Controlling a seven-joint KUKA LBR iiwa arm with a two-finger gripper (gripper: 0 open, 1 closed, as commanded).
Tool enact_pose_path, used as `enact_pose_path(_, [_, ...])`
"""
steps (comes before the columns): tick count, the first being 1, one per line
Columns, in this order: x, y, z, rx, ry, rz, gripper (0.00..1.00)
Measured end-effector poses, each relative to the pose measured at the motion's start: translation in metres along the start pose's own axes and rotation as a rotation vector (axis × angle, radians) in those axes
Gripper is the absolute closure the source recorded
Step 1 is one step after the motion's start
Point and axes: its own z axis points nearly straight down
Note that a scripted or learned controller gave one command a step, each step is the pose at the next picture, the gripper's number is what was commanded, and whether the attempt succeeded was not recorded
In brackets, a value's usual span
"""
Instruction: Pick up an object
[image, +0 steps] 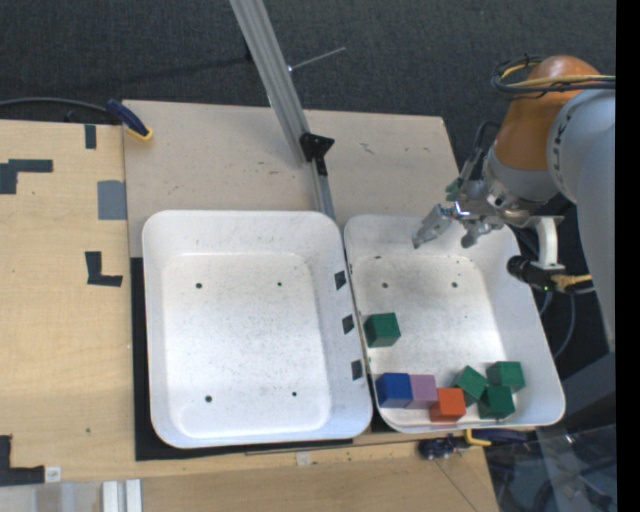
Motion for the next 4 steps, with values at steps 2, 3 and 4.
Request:
enact_pose_path(2, [0.008, -0.001, 0.033, -0.006, 0.0, -0.001, 1.0])
enact_pose_path(3, [0.018, 0.001, -0.015, -0.011, 0.0, 0.0, 1.0])
enact_pose_path(4, [0.021, 0.007, -0.077, -0.013, -0.001, 0.0, 1.0])
